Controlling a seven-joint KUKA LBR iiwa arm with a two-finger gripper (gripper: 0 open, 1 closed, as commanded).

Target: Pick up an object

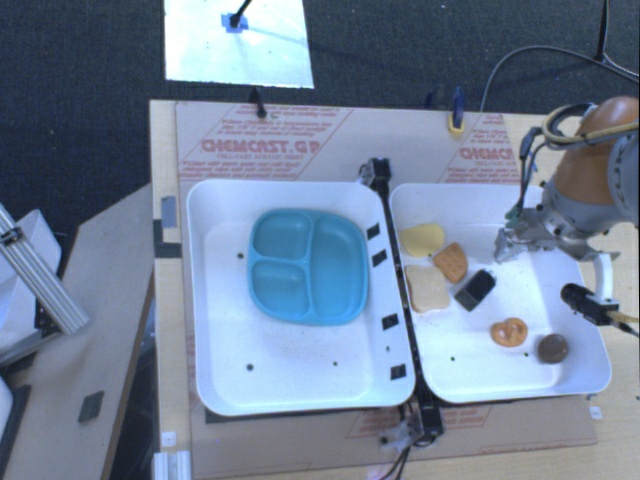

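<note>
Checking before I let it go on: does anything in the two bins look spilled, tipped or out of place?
Nothing stands out. The blue divided plate lies flat in the left bin. In the right bin the yellow piece, the orange piece, the pale slice, the black block, the pretzel and the brown ball lie loose, all inside the walls.

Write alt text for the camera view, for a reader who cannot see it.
A grey robot arm reaches from the right, its gripper over the right bin, which contains small food-like pieces and a black block. The left bin holds a blue divided plate.
</note>
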